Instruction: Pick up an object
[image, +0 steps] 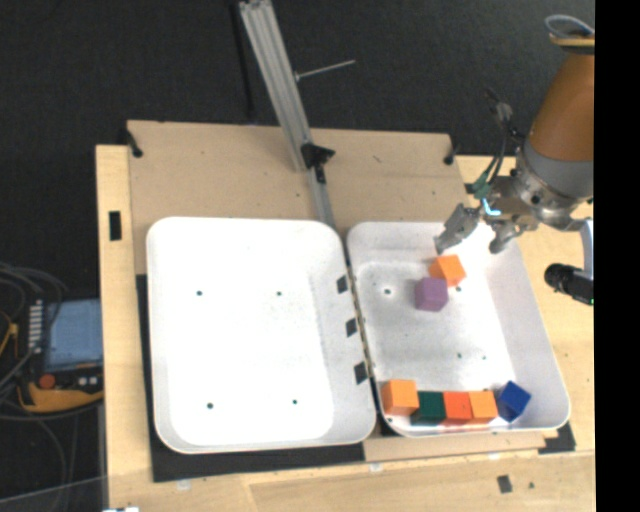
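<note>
My gripper (474, 236) hangs over the far edge of the right bin (530, 330), its two fingers spread apart with nothing between them. An orange cube (448, 268) lies just below and left of the fingertips, apart from them. A purple cube (431, 294) sits next to it, slightly nearer. Along the near wall of the right bin stands a row of cubes: orange (401, 395), green (431, 407), orange-red (458, 406), orange (483, 404) and blue (513, 399).
The left bin (250, 330) lies beside the right one. A grey metal pole (285, 90) slants up from between the bins at the back. A blue box with cables (70, 335) sits off the bench at the left.
</note>
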